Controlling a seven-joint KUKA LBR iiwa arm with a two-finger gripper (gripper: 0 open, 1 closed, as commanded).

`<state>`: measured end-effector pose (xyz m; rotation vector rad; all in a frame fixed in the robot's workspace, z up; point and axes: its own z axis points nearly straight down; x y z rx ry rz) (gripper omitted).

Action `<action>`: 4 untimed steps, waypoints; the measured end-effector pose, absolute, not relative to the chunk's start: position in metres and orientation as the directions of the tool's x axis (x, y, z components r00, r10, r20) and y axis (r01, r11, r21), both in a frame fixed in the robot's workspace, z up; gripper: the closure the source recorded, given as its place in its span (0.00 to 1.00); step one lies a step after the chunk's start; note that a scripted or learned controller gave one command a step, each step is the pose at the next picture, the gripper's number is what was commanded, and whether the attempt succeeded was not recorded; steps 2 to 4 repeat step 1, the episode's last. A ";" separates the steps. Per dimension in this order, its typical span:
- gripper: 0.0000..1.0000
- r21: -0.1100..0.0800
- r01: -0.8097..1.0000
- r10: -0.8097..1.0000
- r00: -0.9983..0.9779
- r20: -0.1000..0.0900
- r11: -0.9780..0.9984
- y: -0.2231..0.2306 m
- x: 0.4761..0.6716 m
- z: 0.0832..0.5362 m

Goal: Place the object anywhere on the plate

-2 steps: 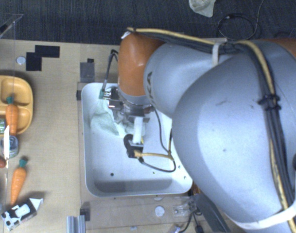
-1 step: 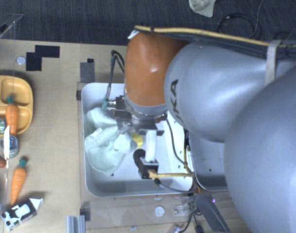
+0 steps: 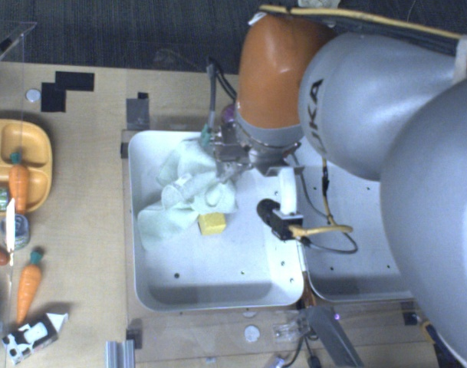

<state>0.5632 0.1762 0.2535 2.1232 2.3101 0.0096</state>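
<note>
Lying below-left of jaws [image 3: 221, 167]: yellow block [image 3: 212, 223]

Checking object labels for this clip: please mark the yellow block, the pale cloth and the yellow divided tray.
yellow block [image 3: 212, 223], camera view, middle of its top face.
pale cloth [image 3: 179, 190], camera view, on its crumpled middle.
yellow divided tray [image 3: 27, 140], camera view, on the ridge between compartments.
</note>
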 end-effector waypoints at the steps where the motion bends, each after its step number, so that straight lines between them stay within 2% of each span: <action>1: 1.00 0.005 0.969 0.969 0.248 0.005 -0.248 0.196 0.562 0.150; 4: 1.00 0.005 0.969 0.969 0.248 0.005 -0.248 0.196 0.562 0.150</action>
